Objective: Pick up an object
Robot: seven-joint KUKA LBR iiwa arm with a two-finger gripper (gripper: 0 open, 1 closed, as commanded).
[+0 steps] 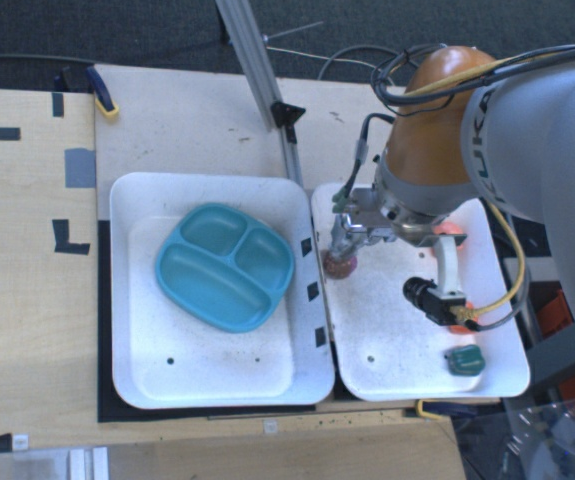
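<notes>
Tool (343, 251) over a reddish object (340, 265) in right bin (387, 378).

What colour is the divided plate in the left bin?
Teal blue; the divided plate shows clearly in the camera view.

Even, bright overhead light, soft shadows, slightly grainy and soft focus.

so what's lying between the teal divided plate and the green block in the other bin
In the camera view, between the teal divided plate and the green block lie the two bins' adjoining rims, then speckled white floor of the right bin. No object sits on that stretch.
</notes>
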